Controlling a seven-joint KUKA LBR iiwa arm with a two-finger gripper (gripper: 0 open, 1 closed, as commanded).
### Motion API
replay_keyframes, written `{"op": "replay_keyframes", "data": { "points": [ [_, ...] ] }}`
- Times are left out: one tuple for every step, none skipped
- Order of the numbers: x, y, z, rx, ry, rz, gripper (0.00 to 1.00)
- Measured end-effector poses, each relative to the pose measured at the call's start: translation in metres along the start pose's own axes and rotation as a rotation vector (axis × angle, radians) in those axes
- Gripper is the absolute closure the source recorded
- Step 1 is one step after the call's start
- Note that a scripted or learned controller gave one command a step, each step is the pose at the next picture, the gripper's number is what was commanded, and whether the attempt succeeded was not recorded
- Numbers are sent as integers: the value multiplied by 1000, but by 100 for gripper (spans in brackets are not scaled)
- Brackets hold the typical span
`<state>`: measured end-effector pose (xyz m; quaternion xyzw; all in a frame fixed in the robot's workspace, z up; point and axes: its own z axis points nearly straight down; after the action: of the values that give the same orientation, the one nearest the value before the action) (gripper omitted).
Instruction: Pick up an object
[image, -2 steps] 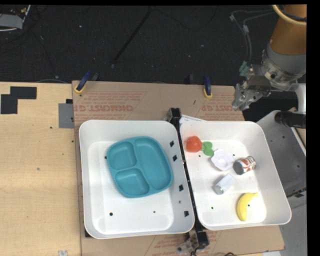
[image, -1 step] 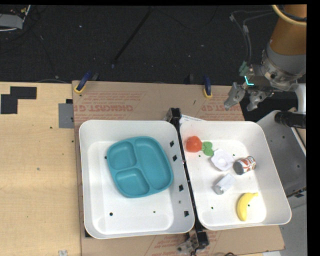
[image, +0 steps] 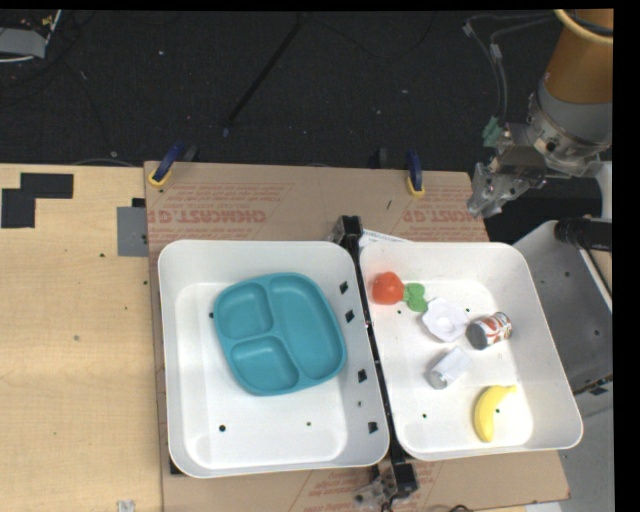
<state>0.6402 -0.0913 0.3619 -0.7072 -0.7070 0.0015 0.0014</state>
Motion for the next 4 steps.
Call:
{"op": "replay_keyframes", "data": {
  "points": [
    [0, 0, 0, 0, 0, 0, 0],
    [0, 0, -10, 0, 0, -1, 100],
    [0, 0, -10, 1, 0, -1, 0],
    [0, 0, -19, 1, 0, -3, 100]
  ]
}}
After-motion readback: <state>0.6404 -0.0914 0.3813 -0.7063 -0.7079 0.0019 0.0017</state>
